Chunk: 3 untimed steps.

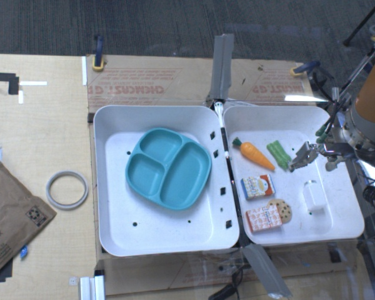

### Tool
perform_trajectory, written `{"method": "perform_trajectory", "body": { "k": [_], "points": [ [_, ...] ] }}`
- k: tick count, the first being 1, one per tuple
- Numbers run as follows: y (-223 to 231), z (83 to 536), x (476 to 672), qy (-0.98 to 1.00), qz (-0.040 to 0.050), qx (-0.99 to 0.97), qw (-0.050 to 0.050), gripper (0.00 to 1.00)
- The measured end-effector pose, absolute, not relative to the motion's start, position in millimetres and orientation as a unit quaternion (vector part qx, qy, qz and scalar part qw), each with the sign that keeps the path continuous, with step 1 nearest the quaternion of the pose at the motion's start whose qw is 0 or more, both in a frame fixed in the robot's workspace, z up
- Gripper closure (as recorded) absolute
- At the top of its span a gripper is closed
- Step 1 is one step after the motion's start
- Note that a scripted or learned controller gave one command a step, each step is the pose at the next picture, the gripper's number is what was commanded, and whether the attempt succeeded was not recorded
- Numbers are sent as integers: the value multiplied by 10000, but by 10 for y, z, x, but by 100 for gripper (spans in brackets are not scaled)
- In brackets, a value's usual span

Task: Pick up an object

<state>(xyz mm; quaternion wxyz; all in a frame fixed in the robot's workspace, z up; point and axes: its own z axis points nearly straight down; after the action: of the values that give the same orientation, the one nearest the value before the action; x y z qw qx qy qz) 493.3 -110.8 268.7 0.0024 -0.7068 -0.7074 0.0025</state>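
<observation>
My gripper (316, 160) hangs over the right part of the right bin (347, 230), open, with nothing between its fingers. Its left finger (300, 157) is close to a green toy vegetable (278, 155), just to that toy's right. An orange carrot (256, 155) lies left of the green piece. Below them are a small white and orange carton (257, 187), a red and white carton (263, 218) and a cookie (282, 210). A pale translucent object (313, 197) rests below the gripper.
The left bin (112, 230) holds a teal divided plate (169, 168). A divider with black clips (225, 167) runs between the bins. On the bench to the left lie a tape ring (67, 189) and a brown cardboard box (9, 217).
</observation>
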Motion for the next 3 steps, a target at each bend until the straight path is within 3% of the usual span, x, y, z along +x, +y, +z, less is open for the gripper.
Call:
{"method": "perform_trajectory", "body": {
  "k": [1, 2, 3],
  "points": [
    [-1423, 884, 4842, -5882, 21, -8087, 29, 0],
    [-1469, 1525, 4774, -6507, 17, -7593, 23, 0],
    [-1477, 1583, 4780, -6496, 32, -7602, 41, 100]
  ]
}}
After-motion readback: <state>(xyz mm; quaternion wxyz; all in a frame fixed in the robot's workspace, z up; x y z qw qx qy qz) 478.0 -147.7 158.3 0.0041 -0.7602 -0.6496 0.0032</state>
